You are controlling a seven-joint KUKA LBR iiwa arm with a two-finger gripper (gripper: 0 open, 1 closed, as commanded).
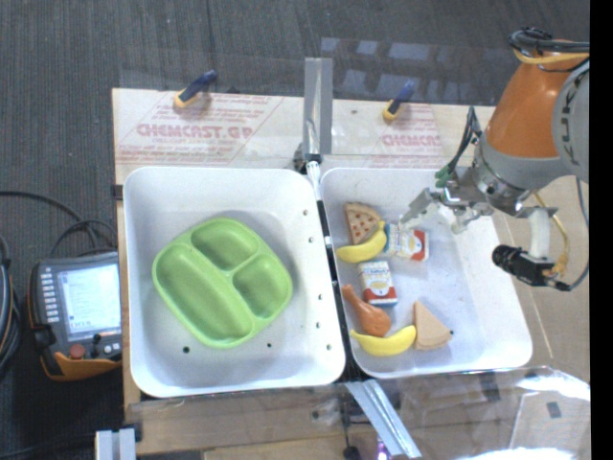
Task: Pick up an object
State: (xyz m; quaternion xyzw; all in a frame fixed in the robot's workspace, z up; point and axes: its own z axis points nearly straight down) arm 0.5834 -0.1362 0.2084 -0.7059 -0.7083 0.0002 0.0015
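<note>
Camera view has the gripper [441, 211] hanging over the upper part of the right bin [484, 295], fingers spread apart with nothing between them. Just beside its left fingertip sits a small milk carton [412, 244], next to a banana [362, 248] and a pizza slice [361, 220]. Left bin [168, 195] holds a green divided plate [222, 280].

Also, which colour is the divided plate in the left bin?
The divided plate is light green all over, seen clearly in the camera view.
</note>
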